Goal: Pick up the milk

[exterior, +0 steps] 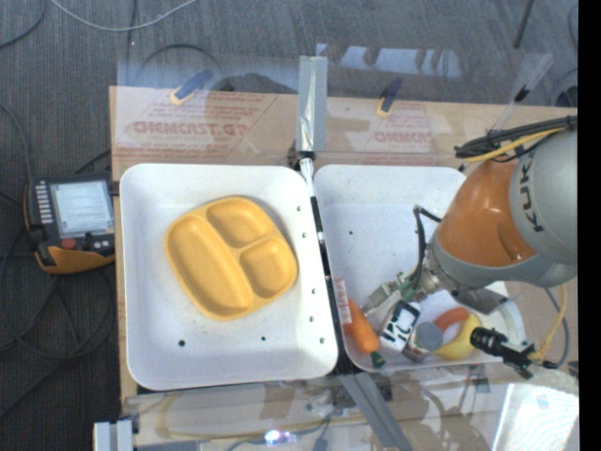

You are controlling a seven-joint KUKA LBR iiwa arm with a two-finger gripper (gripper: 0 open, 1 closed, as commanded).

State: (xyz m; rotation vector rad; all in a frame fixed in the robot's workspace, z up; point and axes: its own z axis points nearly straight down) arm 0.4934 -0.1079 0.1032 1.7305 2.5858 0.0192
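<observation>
The big grey and orange robot arm [498,219] reaches in from three o'clock and bends down over the right white plastic bin [376,195]. Its fingers [394,294] hang low, toward the six o'clock edge of that bin, just above a little pile of toy food.

The small white milk carton with black print [398,325] lies tipped on its side in that pile. It sits right under the fingers, maybe touching them. I cannot tell how wide the fingers are, or if they have hold of anything, because the arm hides part of them.

Close by at eight o'clock from the milk is a small orange carrot with a green end [361,332]. At four o'clock from it there is a grey round lid shape [427,334], then a red and yellow toy piece [455,332] (it is hard to say what food that is).

The left white plastic bin [150,346] holds a yellow plastic plate with three sections [231,256], well apart from the milk.

To do this step well, I think the fingers should come straight down with one on each long side of the carton. They should stay off the carrot. A slow, firm squeeze looks best, since the carton lies crooked and could slip out. Then lift straight up.
</observation>
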